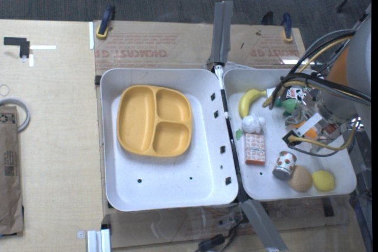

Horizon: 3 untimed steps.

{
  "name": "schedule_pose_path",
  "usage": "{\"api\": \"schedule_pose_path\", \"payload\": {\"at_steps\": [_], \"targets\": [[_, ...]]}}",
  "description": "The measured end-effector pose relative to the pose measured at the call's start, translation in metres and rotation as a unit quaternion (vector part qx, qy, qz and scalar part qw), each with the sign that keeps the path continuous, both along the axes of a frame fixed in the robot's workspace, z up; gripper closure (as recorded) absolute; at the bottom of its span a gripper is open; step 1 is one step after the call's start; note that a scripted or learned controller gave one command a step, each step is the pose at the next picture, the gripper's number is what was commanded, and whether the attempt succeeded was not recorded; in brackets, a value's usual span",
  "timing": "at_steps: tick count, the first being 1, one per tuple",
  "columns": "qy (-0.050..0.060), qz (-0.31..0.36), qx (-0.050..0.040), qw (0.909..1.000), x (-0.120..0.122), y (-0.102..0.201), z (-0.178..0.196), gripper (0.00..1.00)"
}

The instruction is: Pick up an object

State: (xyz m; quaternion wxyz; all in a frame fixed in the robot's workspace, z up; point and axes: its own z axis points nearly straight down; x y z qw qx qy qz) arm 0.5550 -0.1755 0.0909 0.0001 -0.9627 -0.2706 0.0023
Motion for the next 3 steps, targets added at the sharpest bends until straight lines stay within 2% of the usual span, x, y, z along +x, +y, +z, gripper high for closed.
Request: {"api": "schedule_pose_path", "payload": {"at_steps": [1, 2, 3], "targets": [[-0.003, 0.011, 0.0058, 0.9999, -0.074, -0.031, 0.001, 0.00], [0.007, 0.050, 0.0159, 0.9986, -0.055, -0.033, -0.003, 0.00], [0.000, 0.043, 0.0005, 0.9991, -0.039, -0.027, 0.046, 0.00]]}}
